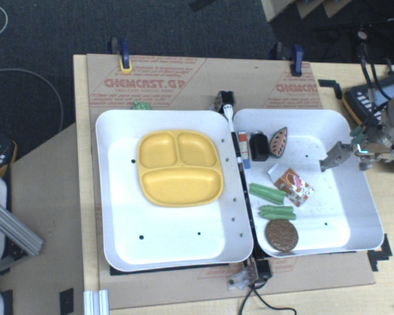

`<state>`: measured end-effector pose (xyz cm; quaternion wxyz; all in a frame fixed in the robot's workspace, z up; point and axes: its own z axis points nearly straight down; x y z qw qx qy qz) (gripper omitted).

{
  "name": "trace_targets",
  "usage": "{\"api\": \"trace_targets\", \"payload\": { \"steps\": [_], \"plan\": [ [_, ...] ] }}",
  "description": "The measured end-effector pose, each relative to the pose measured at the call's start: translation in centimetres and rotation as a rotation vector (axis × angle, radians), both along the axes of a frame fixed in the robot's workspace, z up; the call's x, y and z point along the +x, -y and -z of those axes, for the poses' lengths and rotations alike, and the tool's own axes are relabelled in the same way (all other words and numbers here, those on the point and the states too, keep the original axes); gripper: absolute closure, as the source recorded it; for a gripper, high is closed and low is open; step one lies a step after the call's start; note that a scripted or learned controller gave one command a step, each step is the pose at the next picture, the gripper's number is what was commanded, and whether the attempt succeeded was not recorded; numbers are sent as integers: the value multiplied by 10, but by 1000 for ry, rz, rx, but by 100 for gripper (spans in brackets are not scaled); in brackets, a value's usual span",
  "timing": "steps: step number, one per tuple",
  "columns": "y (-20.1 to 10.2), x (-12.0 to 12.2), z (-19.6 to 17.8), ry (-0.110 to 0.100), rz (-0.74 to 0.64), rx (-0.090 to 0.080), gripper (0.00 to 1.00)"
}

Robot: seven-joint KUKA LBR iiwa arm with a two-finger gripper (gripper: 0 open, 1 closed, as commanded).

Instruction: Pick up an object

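White bins sit side by side on the counter: the left bin (pixel 118 241) holds a yellow divided plate (pixel 180 167); the right bin (pixel 354 228) holds a brown disc (pixel 281 235), snack packet (pixel 293 186) and green pods (pixel 267 192). Nothing is lifted yet. The hand (pixel 335 157) hovers over the right bin's edge, apparently spread, holding nothing.

We find one fixed camera mounted above the tabletop (pixel 184 77), looking down at a slant from the near side. It stands far enough back that both white bins fall wholly within frame: the left bin (pixel 118 241) and the right bin (pixel 354 231), side by side. We also see dark carpet (pixel 52 18) beyond the far edge, so the view tilts away from us. The arm (pixel 384 140) enters at the right margin, partly cut off there.
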<state>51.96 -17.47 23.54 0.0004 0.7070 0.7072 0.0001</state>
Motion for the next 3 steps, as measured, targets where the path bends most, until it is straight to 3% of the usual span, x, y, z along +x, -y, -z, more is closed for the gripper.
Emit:
{"api": "trace_targets", "payload": {
  "steps": [1, 2, 3],
  "plan": [
    [-56, 5, 136, -13, -5, 6, 0],
    [-102, 3, 11, 13, -7, 1, 0],
    [-71, -45, 120, -14, 5, 3, 0]
  ]
}}
